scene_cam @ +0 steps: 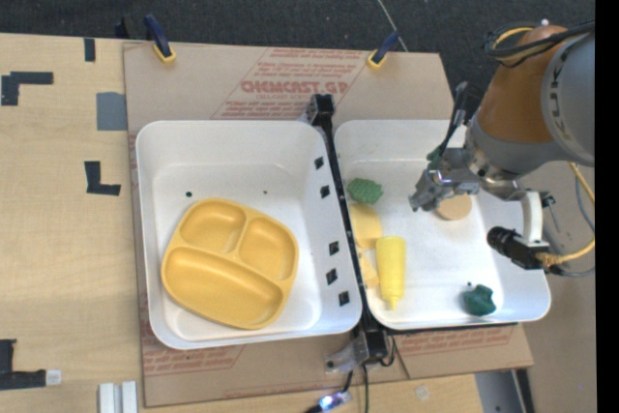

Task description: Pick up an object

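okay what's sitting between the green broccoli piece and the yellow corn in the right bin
A pale yellow block lies between the green broccoli piece and the yellow corn, close against the divider, as the camera view shows.

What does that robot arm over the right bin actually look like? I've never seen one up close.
The arm is bulky and rounded, grey, with a broad orange band above the wrist. At its end sits a small dark metallic gripper. Thin yellow and black cables loop over the band's top, and a white, black-tipped part with more wiring hangs below.
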`<act>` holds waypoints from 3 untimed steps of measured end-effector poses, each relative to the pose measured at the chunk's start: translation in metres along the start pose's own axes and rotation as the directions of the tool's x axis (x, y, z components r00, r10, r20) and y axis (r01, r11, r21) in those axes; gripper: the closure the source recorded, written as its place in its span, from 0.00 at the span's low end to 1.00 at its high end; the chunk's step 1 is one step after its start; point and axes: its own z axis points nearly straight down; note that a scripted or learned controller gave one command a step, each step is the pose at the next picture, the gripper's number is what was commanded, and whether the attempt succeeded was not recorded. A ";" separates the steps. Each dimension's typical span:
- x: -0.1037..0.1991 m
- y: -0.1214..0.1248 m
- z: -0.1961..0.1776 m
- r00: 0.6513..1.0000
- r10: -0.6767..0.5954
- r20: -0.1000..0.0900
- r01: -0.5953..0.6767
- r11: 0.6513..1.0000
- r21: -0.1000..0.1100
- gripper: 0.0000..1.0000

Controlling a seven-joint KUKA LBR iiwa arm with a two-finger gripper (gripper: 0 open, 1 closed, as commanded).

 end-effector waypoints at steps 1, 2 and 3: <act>0.000 0.001 -0.039 1.000 0.001 0.000 -0.001 1.000 0.001 1.00; 0.053 0.016 -0.046 1.000 -0.004 -0.001 0.004 1.000 0.004 1.00; 0.103 0.030 -0.050 1.000 -0.004 -0.001 0.004 1.000 0.005 1.00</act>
